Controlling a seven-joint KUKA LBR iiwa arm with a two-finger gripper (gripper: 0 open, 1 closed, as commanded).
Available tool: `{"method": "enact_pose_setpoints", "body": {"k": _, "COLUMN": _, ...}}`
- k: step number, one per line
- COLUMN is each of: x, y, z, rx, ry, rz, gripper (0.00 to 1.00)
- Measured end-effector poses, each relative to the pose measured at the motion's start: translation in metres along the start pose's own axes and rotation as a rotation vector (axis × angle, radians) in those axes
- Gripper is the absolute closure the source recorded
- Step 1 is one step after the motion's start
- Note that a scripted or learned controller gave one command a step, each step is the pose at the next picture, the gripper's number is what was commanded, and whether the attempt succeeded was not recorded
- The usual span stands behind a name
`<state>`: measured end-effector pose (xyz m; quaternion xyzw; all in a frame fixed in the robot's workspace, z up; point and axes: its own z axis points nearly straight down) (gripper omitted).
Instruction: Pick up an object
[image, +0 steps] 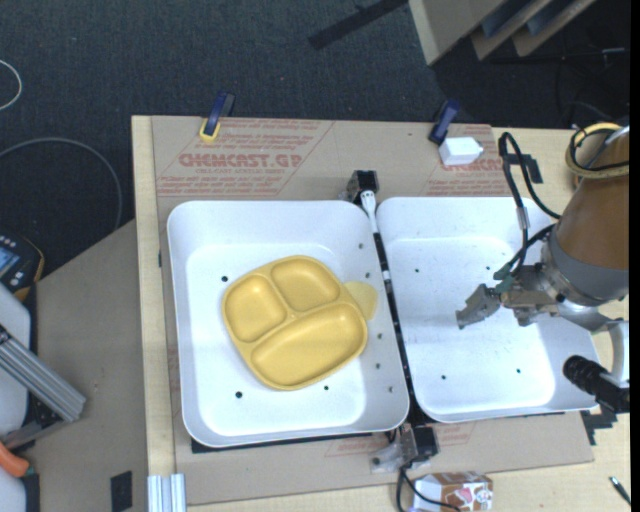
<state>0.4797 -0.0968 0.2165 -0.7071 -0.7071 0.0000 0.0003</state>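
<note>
The arm (590, 240) is reaching in from the right w/ its orange band sitting high at the frame edge, and the gripper (478, 310) is hanging over the right bin (420, 330), roughly mid-bin, pointing left. The fingers are looking spread a bit apart, w/ nothing showing between them, so the tool isn't gripping anything. Black cables are looping from the wrist up toward the bin's back edge. The yellow divided plate (295, 322), 3 compartments, is lying flat in the left bin (200, 250), approx. centre, turned at a slant; a small pale yellow thing (364, 296) is peeking out from under its right rim, too hidden to tell what it is. Plate & gripper are sitting well apart, w/ the wall between the two bins lying between them. A white block (461, 151) is resting on the bench board behind the right bin, near a blue clamp (444, 122); another clamp w/ a yellow tip (214, 118) is sitting behind the left bin.
</note>
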Motion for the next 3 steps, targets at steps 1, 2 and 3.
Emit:
{"method": "enact_pose_setpoints", "body": {"k": 1, "x": 0.0, "y": 0.001, "z": -0.011, "rx": -0.003, "ry": -0.001, "rz": 0.0, "gripper": 1.0}}
{"method": "enact_pose_setpoints", "body": {"k": 2, "x": 0.037, "y": 0.001, "z": -0.117, "rx": -0.013, "ry": -0.001, "rz": -0.006, "gripper": 1.0}}
{"method": "enact_pose_setpoints", "body": {"k": 3, "x": 0.146, "y": 0.009, "z": -0.168, "rx": -0.009, "ry": 0.002, "rz": -0.011, "gripper": 1.0}}
